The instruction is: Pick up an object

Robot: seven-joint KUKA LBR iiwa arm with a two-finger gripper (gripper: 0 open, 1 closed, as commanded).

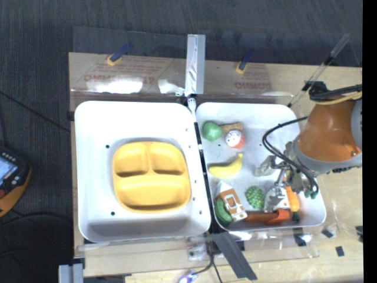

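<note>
The tool [277,188] hangs low in the right bin [259,112]; whether it is open or gripping anything cannot be told. A carrot [265,218] lies just at its 6 o'clock, long axis running 9 to 3, a green ball [254,196] at 9.

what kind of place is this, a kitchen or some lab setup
Most likely a robotics lab bench, not a kitchen. Two white bins sit on a board over dark carpet, a yellow divided tray lies in the left one, toy food like a banana fills the right, and a robot gripper reaches in.
</note>
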